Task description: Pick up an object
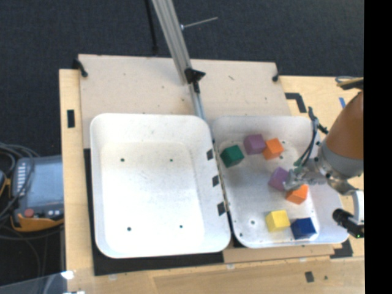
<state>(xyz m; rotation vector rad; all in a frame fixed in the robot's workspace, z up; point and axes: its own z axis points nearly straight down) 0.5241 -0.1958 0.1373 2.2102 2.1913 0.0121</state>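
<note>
Hand (296, 181) is low in the right bin (245, 225), arm (344, 141) coming in from the right edge. Can't tell whether it grips anything — that spot is too blurred.

Relative to the hand:
- purple cube (280, 179) just left of it, touching or nearly so
- orange cube (297, 194) right below it, looks in contact
- second purple cube (255, 144) and second orange cube (273, 148) up-left, side by side near the bin's far wall
- green cube (232, 156) further left, close to the bin's left wall
- yellow cube (277, 220) and blue cube (303, 228) below, next to each other by the near rim

Left bin (153, 185) sits well left of the hand — both bins rest on the table (70, 164). Cubes nearest the hand are the purple and orange pair flanking it.
</note>
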